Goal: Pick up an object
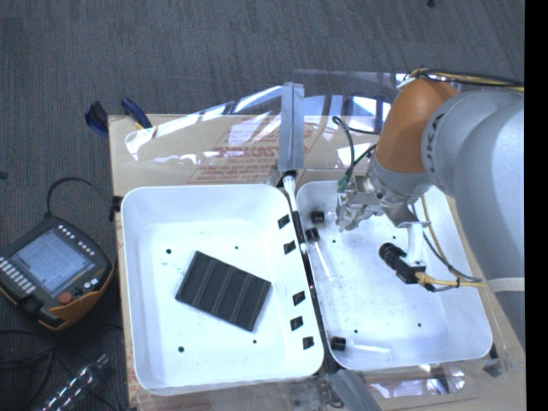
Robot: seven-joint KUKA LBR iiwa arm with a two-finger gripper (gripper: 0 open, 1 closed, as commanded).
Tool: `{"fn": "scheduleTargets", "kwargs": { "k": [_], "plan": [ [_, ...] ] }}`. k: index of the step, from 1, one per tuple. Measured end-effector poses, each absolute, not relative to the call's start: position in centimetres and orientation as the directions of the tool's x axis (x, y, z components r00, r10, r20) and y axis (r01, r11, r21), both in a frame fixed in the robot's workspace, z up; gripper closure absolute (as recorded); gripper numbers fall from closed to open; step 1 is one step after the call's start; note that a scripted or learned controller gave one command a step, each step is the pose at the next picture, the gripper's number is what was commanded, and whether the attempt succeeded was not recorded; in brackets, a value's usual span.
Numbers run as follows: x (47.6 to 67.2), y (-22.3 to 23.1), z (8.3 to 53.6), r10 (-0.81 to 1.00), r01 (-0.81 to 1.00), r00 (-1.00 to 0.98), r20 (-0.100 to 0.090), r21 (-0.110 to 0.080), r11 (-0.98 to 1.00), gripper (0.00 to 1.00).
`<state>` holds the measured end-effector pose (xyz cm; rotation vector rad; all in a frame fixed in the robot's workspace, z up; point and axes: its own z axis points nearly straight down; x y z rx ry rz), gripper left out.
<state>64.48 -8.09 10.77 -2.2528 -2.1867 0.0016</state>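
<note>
From above, the gripper (353,215) hangs low in the right bin (462,349), I cannot tell its state, while the dark ridged block (223,290) lies flat in the left bin (137,229), so reaching is the step, and next must cross over

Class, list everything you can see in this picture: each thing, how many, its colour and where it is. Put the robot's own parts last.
Bins: two, white, side by side on the bench.
Slab: one, dark grey, ribbed, lying flat in the left bin.
Pendant: one, grey and orange with a screen, on the floor at left.
Clamps: blue, at the bench's far left corner; count unclear.
Arm: one, grey with an orange band, over the right bin.
Pincer: one, low in the right bin.
</note>
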Motion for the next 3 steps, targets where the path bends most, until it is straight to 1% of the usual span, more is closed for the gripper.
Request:
{"fn": "scheduleTargets", "kwargs": {
  "k": [1,2,3],
  "plan": [
    [64.5,-8.1,10.8,1.0,1.0,0.03,0.001,-0.002,-0.03,0.0],
    [64.5,-8.1,10.8,1.0,1.0,0.03,0.001,-0.002,-0.03,0.0],
    [64.5,-8.1,11.8,1.0,1.0,0.028,0.001,-0.002,-0.028,1.0]
  ]
}}
